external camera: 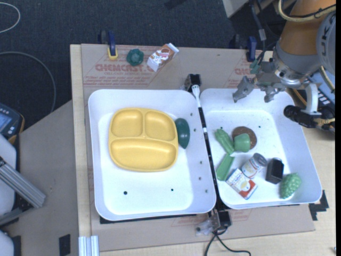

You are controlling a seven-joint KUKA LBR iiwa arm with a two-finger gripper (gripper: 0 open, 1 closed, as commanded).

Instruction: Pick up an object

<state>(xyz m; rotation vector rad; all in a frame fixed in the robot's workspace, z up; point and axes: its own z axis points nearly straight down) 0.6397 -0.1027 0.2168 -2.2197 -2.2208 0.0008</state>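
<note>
We saw the two-finger gripper spread apart, pinching nothing, above the right white bin's far edge. Pickable items sat nearer in that bin: green plastic pickle, small silver-lidded jar, black block.

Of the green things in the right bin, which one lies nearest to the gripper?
The small green block resting on the brown round piece is nearest the gripper. The two long green pieces and the bumpy green one lie farther away.

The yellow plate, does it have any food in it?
Empty. The yellow plate lies flat in the left bin, and all three sections show bare yellow. A dark green thing rests beside its rim.
</note>
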